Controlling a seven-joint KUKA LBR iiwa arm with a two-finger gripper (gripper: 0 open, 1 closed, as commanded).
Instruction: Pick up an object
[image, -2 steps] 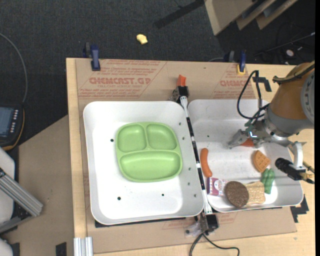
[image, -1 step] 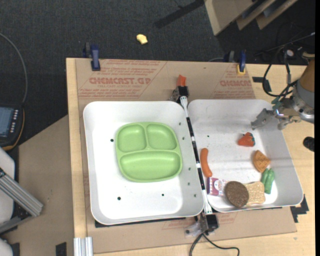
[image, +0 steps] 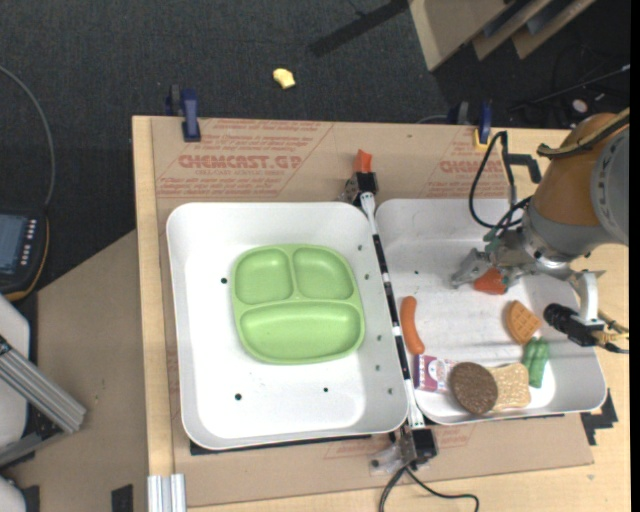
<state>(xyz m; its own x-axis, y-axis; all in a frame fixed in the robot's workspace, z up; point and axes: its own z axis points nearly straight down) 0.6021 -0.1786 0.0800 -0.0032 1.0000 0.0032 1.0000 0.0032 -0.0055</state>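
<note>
Overhead slanted view of a cardboard-covered tabletop (image: 150, 300) bearing two shallow white bins side by side. The left bin (image: 200, 390) holds a green divided plate (image: 297, 303) with three compartments. Right of that plate, past the divider, sits the right bin (image: 430, 230). Nearest the plate lie an orange hot dog (image: 410, 324) and, below it, a small pink-and-white carton (image: 431, 373). Farther right are a round brown patty (image: 473, 387), touching a slice of toast (image: 512, 384), then a green pod-like piece (image: 537, 362) and an orange cracker-like piece (image: 520, 321). Above these, a small red object (image: 490, 283) lies just under the pincer (image: 487, 268), whose fingers splay apart over it, not clamped. The red object looks like light, stiff toy food, probably smooth; a grip across its narrow width seems best. The grey arm (image: 585, 195) reaches in from the right.
</note>
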